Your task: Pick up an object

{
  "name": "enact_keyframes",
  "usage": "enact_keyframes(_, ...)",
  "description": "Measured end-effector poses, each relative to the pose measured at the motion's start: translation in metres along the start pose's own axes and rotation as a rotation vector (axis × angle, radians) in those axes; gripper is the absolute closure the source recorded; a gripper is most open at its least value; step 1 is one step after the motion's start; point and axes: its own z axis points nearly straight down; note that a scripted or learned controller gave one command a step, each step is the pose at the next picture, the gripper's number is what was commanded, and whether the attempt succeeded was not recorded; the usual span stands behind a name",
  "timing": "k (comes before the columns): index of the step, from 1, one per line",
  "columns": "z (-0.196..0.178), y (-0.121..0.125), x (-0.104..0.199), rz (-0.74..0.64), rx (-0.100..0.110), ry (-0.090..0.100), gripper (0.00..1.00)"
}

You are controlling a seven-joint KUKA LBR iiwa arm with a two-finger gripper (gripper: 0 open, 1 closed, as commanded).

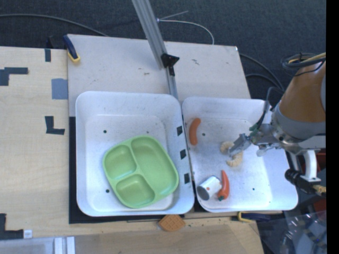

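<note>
The right bin (275, 194) holds an orange sausage-shaped piece (194, 130) near its left wall, a pale beige lumpy object (231, 153) in the middle, a red-orange chili-like piece (224, 185) and a small white cylinder (208, 186) near the front. My gripper (238, 145) hangs over the beige object, its dark fingers right at it. The arm, grey with an orange band (302, 97), comes in from the right. Whether the beige object sits between the fingers is unclear.
The left bin (87, 142) holds a green divided plate (140, 170). A metal pole (151, 25) slants down to the bins' shared edge. A round tan item (170, 223) lies on the bench in front of the bins.
</note>
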Motion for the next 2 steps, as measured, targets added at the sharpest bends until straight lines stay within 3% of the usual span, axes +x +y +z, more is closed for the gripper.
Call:
enact_keyframes(1,0.000,0.000,0.000,0.000,0.000,0.000,0.00)
enact_keyframes(2,0.056,0.008,0.005,0.000,0.005,0.001,0.00)
